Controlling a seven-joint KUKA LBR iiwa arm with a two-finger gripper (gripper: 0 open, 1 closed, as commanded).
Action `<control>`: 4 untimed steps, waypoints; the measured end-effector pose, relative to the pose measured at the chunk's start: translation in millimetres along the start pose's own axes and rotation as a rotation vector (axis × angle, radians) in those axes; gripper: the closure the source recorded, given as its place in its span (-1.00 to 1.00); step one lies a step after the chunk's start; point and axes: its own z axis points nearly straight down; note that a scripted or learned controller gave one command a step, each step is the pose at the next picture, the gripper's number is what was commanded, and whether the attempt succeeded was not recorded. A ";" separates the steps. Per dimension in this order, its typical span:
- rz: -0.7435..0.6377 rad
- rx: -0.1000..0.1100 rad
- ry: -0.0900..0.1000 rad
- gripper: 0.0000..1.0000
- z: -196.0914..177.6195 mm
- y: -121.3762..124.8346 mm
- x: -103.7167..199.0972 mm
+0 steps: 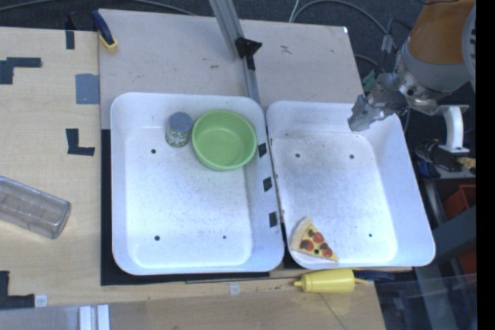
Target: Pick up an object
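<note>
Camera view, landmark: the green bowl (pixel 224 139), upright in the far part of the left bin (pixel 128 189).
Can: a small grey-topped can (pixel 179 129) stands just beside the bowl on its left, in the same bin.
Right bin: the right bin (pixel 387 189) lies alongside on the bowl's right, the two bins meeting edge to edge.
Pizza slice: a toy pizza slice (pixel 313 240) lies flat in the right bin's near left corner, well apart from the bowl, toward the near right.
Mustard bottle: a yellow bottle (pixel 328 281) lies on its side on the desk (pixel 178 62), just outside the right bin's near rim, close to the pizza slice.
Plastic tub: a clear tub (pixel 31 208) lies on the desk far to the bowl's left.
Arm: grey with an orange band, entering far to the bowl's right.
Jaws: the gripper (pixel 362 118) hangs over the right bin's far right corner; nothing shows between the jaws; whether wide or narrow, cannot tell.
</note>
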 end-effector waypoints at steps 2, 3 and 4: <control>-0.003 0.008 0.003 1.00 16.4 -12.9 93.0; -0.005 0.007 0.003 1.00 15.1 -8.6 150.9; -0.006 0.008 0.003 1.00 14.7 -16.7 208.1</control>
